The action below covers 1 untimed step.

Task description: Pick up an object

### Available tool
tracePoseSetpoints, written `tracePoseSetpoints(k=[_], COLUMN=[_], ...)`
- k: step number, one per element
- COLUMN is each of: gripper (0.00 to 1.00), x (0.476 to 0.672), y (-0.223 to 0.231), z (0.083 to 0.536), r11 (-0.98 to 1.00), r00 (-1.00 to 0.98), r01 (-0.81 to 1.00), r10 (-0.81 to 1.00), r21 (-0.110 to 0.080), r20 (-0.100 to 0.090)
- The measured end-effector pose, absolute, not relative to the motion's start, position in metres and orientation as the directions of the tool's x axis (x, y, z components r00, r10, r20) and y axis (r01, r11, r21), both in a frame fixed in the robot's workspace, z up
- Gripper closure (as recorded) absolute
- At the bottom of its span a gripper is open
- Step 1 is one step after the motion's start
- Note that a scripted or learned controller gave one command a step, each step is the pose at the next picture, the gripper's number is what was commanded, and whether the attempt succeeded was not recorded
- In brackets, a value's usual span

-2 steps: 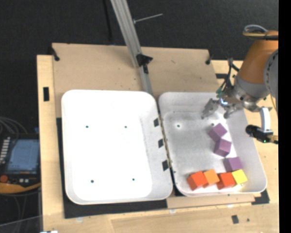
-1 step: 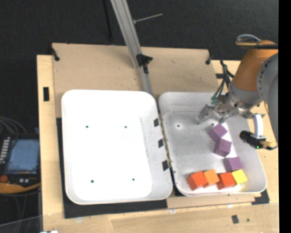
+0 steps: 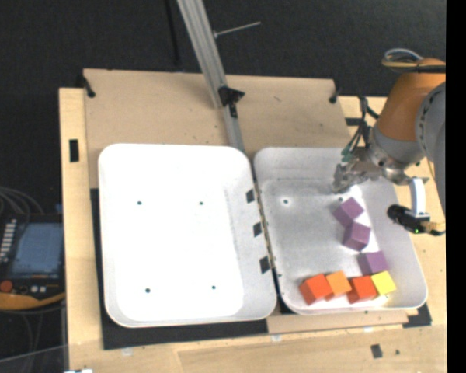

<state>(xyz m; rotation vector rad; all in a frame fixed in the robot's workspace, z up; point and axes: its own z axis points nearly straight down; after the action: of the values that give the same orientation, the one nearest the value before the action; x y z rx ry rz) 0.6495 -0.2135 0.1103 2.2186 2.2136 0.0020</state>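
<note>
The arm reached in from the right of the frame, and its gripper (image 3: 346, 176) sat low over the upper middle of the right bin (image 3: 295, 162), in the right half of the picture. Whether the hand was wide or narrow could not be told at this size and angle; no block showed in its grasp, so nothing could be counted as picked.

The candidate objects all lay in that same bin. Just below and a little right of the gripper was a purple block (image 3: 348, 210), with a second purple block (image 3: 356, 235) touching it lower down and a third purple block (image 3: 372, 262) near the bin's lower right. Along the bottom wall ran a row: a red-orange block (image 3: 317, 287), an orange block (image 3: 339, 283), another red-orange block (image 3: 363, 288) and a yellow block (image 3: 384, 284), packed side by side.

The left bin (image 3: 124, 162) filled the centre-left of the frame.

As a judgement, the task stood at its early part: the gripper was near the uppermost purple block but apart from it, and the closing on a block and the lift both remained undone.
</note>
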Motion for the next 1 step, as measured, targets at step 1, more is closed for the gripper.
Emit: tracePoseSetpoints(k=[1], gripper=[1.00], x=[0.6436], y=[-0.2077], z=[0.1659], r11=[-0.002], r00=[0.002], r01=[1.000], r10=[1.000], r21=[0.007], r20=[-0.001])
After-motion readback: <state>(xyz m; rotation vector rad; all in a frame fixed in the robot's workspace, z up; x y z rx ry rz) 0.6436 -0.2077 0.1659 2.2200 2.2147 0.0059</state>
